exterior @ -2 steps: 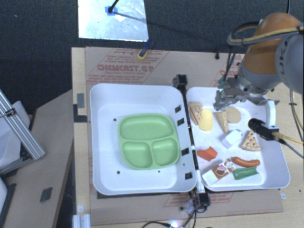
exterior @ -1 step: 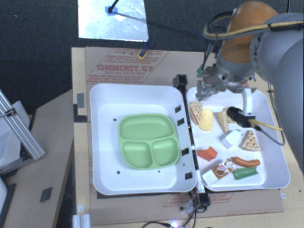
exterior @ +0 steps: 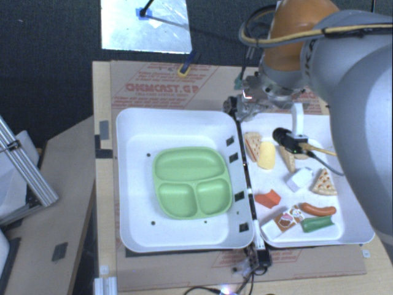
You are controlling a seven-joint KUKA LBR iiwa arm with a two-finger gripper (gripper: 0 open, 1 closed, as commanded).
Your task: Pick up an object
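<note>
The gripper (exterior: 250, 106) hovers over the right bin's (exterior: 353, 229) far-left corner (its opening I cannot tell, nothing visibly held), likely lining up on the yellow block (exterior: 266, 154) nearby.

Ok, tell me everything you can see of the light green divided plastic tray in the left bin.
The light green divided plastic tray is a rounded rectangle with three compartments: one long one across its far side and two smaller ones side by side on its near side. It looks like smooth matte plastic with raised rims between the sections. It lies flat and upright, slightly turned, near the middle of the left shallow white bin, resting on the bin's floor. Nothing lies in its compartments.
</note>
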